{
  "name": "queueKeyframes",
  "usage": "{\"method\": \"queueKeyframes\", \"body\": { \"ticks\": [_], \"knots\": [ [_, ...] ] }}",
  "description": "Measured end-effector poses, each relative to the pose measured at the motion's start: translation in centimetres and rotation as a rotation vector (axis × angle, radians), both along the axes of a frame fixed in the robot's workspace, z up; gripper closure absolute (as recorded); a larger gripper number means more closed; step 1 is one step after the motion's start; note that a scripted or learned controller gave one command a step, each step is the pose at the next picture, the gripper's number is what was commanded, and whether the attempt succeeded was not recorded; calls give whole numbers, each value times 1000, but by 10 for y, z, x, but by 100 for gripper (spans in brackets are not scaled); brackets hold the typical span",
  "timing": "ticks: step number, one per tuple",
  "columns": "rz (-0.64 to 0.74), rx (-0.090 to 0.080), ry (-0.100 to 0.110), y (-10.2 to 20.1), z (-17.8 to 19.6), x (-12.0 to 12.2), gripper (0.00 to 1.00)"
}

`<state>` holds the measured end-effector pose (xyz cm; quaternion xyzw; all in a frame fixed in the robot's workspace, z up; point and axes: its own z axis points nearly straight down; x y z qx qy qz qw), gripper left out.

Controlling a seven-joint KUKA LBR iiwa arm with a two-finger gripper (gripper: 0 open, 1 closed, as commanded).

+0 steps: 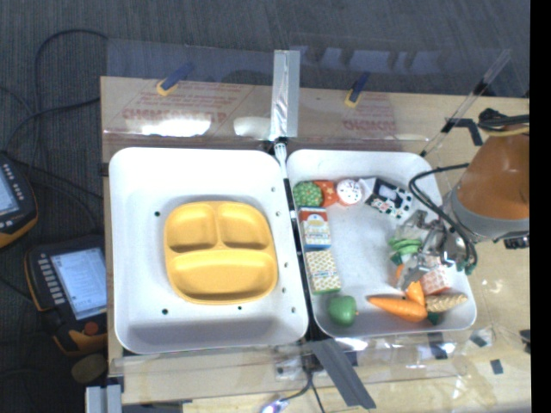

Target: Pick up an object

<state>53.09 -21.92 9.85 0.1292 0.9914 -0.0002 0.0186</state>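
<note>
- The hand (424,261) is down in the right bin (362,239), near its right wall, among a small heap of toy food; I cannot tell from here whether it has closed on anything or stands apart.
- Just beside it lie a green leafy piece (403,248), a red-and-white packet (436,280) and an orange carrot (398,307) along the front wall.
- Further left in that bin: a green pepper (342,310), a patterned box (322,269), a blue-topped carton (316,227), a green vegetable (307,194), a round white-and-red item (349,192), and a black-and-white card (387,200).
- The left bin (138,256) holds a yellow divided tray (220,249).
- Both bins sit side by side on the table (499,317).
</note>
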Motion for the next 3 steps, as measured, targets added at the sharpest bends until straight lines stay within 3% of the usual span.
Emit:
{"method": "queueKeyframes", "body": {
  "ticks": [1, 2, 3],
  "knots": [
    [64, -5, 18, 20, -6, 11, 0],
    [28, -1, 19, 38, -6, 26, 0],
    [29, -4, 15, 39, 4, 27, 100]
  ]
}}
